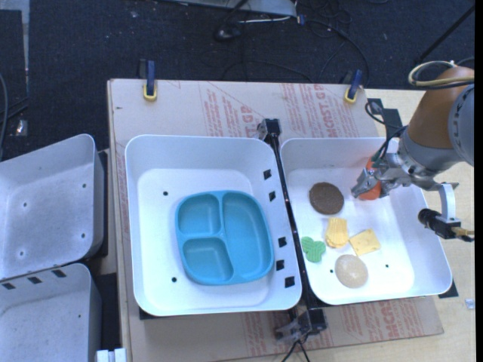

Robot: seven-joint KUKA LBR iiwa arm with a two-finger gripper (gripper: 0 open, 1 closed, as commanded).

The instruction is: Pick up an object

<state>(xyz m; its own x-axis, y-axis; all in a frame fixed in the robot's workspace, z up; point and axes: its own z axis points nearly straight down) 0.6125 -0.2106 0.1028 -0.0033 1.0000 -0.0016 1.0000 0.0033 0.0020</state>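
My gripper (pixel 372 181) is low over the back part of the right bin (pixel 430 277), reaching in from the right. A small orange-red object (pixel 367 194) lies right at its tip, partly hidden under it. A brown round disc (pixel 326 198) lies just left of the gripper. Toward the front of the bin lie a yellow piece (pixel 336 232), a yellow wedge (pixel 364 242), a green piece (pixel 312 249) and a beige round piece (pixel 351 271).
The left bin (pixel 151 202) holds a blue three-compartment tray (pixel 224 237). A black divider (pixel 279 202) runs between the bins. A black part of the arm (pixel 438 221) hangs over the right bin's right side. White trays (pixel 45 202) sit at far left.
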